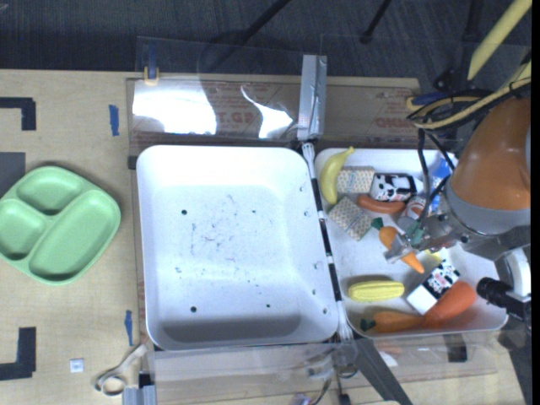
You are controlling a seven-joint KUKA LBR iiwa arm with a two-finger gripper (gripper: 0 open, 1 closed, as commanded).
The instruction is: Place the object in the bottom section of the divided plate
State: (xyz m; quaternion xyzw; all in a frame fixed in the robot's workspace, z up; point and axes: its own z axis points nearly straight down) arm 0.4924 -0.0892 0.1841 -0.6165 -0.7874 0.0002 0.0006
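The gripper [415,241] is seen low inside the right bin [384,154], among the toys. Whether anything is gripped cannot be told, because it is too small and cluttered there. An orange piece [412,261] lies right at its tip. Just under the gripper, a corn cob [376,291] and a carrot [396,321] are seen, and a bigger carrot [451,303] is found to the gripper's lower right. Above and left of the gripper, a banana [332,175] is laid along the bin's left wall. The arm [498,171] is seen to the gripper's upper right. The left bin [152,251] is placed left of the gripper. The green plate [57,224] is set far left of the gripper, on the bench [59,91].
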